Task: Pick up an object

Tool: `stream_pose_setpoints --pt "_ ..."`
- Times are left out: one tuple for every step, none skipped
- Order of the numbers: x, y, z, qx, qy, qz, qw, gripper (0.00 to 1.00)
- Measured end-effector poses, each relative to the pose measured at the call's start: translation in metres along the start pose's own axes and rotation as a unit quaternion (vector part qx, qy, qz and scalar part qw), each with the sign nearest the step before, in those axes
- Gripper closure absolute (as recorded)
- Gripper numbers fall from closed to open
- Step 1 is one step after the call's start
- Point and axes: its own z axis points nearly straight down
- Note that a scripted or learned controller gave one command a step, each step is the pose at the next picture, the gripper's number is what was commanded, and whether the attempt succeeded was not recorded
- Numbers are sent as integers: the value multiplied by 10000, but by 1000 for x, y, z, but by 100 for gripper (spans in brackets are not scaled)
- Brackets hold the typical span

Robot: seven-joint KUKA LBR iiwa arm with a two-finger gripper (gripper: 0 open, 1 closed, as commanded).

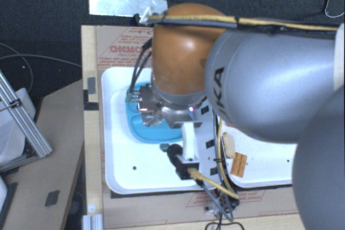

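The gripper [150,113] is hanging over a blue object [140,131], grip state unclear. Its smooth curve could slip free.

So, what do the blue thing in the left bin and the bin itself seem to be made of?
Blue object: likely plastic, smooth, even colour with a soft sheen. Left bin: probably white moulded plastic, matte, with rounded rim.

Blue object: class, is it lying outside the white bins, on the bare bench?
No, the blue object lies inside the white bin on the view's left, partly hidden beneath the arm.
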Motion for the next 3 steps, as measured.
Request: stream_pose_setpoints --pt "-1 27 -246 -94 36 25 9999 100" --pt "-1 27 -143 40 -26 49 10000 100" --pt "-1 -3 -44 54 -29 47 10000 100"
